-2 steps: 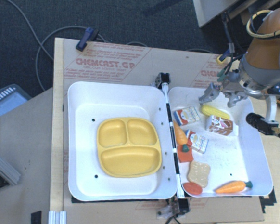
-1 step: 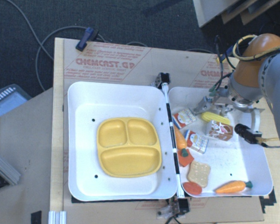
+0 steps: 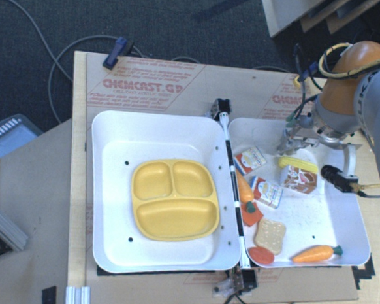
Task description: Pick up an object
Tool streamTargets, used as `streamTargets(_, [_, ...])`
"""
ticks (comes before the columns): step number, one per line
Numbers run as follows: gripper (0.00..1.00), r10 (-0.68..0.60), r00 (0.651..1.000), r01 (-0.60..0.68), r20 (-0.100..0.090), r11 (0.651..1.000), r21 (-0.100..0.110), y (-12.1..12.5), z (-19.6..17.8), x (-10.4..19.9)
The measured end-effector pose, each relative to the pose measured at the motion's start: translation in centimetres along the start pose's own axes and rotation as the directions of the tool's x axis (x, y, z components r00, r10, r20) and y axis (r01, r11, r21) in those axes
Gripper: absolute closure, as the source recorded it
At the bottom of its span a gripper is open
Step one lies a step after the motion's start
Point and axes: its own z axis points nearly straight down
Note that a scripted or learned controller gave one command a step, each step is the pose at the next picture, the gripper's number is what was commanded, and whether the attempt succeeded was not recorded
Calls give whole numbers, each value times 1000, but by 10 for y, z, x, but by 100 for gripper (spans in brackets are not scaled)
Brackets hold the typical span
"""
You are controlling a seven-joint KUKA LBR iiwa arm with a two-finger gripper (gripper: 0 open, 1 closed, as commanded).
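The yellow packet (image 3: 298,164) lay in the right bin (image 3: 341,222), at twelve o'clock of its clutter, apparently the target since the gripper (image 3: 294,140) hung just above it. Whether it was clamped I could not tell. The yellow tray (image 3: 173,199) sat at nine o'clock.

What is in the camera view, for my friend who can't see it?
A grey robot arm's end effector hovers at the back of the right bin, which holds toy food including a carrot and bread slice. The left bin holds a yellow divided plate.
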Motion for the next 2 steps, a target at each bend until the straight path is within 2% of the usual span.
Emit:
streamTargets(1, [0,0,1000,0,0,1000,0,0,0,0])
streamTargets(2, [0,1,1000,-1,1,1000,-2,-29,9,5])
